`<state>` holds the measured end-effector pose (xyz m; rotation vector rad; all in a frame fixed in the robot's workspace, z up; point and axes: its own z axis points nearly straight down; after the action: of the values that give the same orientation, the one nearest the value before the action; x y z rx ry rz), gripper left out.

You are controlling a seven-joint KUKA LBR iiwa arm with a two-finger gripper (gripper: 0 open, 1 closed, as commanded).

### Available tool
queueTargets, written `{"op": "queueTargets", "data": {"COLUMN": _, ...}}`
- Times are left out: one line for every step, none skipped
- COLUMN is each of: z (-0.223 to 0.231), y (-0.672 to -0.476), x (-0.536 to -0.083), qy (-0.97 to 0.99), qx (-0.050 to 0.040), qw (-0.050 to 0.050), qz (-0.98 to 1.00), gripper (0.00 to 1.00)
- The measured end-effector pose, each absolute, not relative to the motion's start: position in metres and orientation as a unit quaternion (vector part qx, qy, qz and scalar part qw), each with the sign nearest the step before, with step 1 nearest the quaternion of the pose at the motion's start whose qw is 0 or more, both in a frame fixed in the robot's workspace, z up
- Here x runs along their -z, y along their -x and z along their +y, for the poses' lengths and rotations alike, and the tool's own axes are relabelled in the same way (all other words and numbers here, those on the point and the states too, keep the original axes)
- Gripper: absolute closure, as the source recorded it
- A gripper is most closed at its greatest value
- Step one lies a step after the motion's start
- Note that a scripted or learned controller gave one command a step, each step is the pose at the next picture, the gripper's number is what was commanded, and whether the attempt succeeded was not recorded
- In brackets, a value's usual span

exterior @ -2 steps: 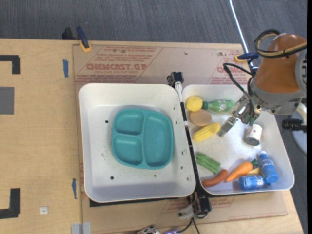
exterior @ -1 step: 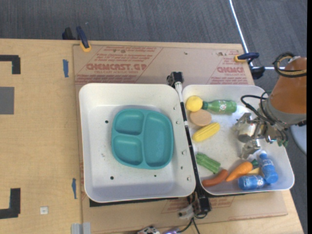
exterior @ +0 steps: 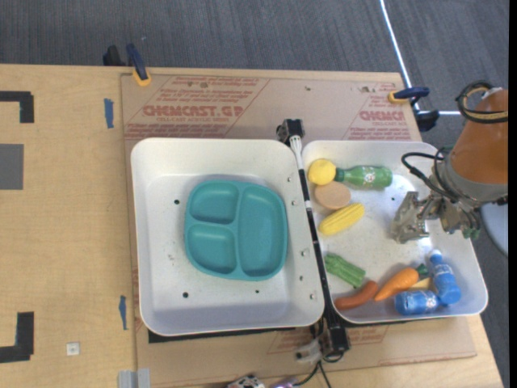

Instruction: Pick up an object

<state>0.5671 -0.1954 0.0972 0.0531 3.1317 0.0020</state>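
My gripper [exterior: 409, 226] hangs over the bare floor of the right bin [exterior: 477, 297], right of its middle. A yellow corn cob [exterior: 342, 218] lies to its left, and beyond that a tan round piece [exterior: 332, 196], a yellow lemon [exterior: 321, 170] and a green bottle [exterior: 365, 177]. Below the gripper lie an orange carrot [exterior: 400, 282], a blue bottle [exterior: 443, 277] and a blue can [exterior: 417, 301]. A green vegetable [exterior: 346, 269] and a red-orange piece [exterior: 355, 297] sit at the lower left of that bin. I see nothing held by the gripper.
The left bin [exterior: 153, 217] holds a teal divided plate [exterior: 237, 227]. The bins' shared rim [exterior: 307, 217] runs between them. The arm's orange band [exterior: 483, 148] stands over the right bin's far right edge, with cables around it.
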Motion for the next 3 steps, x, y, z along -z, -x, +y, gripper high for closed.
{"op": "queueTargets", "data": {"z": -0.195, "y": -0.567, "x": -0.097, "qy": -0.017, "qx": -0.0007, "qw": 0.005, "qz": 1.0, "gripper": 0.0}}
{"op": "queueTargets", "data": {"z": -0.192, "y": -0.58, "x": -0.085, "qy": 0.115, "qx": -0.0001, "qw": 0.003, "qz": 0.993, "gripper": 0.0}}
{"op": "queueTargets", "data": {"z": -0.168, "y": -0.614, "x": -0.086, "qy": 0.318, "qx": 0.0002, "qw": 0.004, "qz": 0.948, "gripper": 0.0}}
